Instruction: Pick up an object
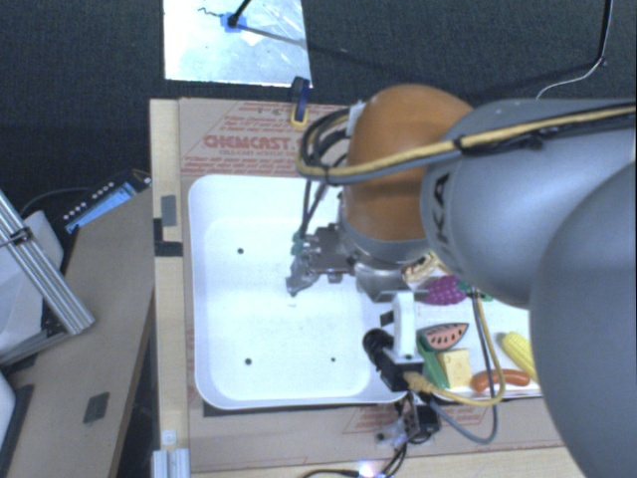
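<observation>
Right of the gripper (299, 279), well apart in the neighbouring shallow white bin (214, 297), lie a watermelon slice toy (444, 336), purple grapes (445, 290) and yellow corn (520, 351); finger spacing indiscernible.

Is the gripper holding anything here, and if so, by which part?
Nothing shows between the fingers of the gripper, which hangs over the left bin.

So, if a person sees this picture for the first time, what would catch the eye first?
Most likely the big grey arm with its orange band, which covers the right half of the view. Its gripper hangs over the middle of the left white bin. Next come the bright toy foods at the lower right: a watermelon slice, purple grapes and a yellow corn cob.
</observation>
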Robot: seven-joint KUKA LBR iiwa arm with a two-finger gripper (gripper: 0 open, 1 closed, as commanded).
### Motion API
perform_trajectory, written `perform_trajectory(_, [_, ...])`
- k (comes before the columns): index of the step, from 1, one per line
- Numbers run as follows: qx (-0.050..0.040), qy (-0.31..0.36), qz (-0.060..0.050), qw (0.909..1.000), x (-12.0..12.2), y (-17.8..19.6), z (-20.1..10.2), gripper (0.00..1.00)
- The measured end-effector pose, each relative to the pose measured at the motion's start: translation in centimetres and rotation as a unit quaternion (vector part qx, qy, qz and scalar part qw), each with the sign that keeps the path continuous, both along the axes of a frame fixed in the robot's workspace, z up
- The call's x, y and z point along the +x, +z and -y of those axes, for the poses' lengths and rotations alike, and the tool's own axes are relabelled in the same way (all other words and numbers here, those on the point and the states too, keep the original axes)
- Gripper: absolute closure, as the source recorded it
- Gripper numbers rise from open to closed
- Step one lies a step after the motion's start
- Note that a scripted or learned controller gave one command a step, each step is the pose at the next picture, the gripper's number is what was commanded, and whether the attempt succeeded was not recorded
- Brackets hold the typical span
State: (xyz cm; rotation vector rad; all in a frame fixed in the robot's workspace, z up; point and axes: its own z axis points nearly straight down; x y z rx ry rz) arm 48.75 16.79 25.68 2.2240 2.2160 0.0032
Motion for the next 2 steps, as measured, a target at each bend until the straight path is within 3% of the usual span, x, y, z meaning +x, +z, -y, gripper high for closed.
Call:
perform_trajectory(1, [0.0011,0.005,-0.001,1.0000,0.9,-0.6,-5.5,0.00])
perform_trajectory(2, [0.0005,0.006,-0.001,1.0000,1.0,0.5,-5.2,1.00])
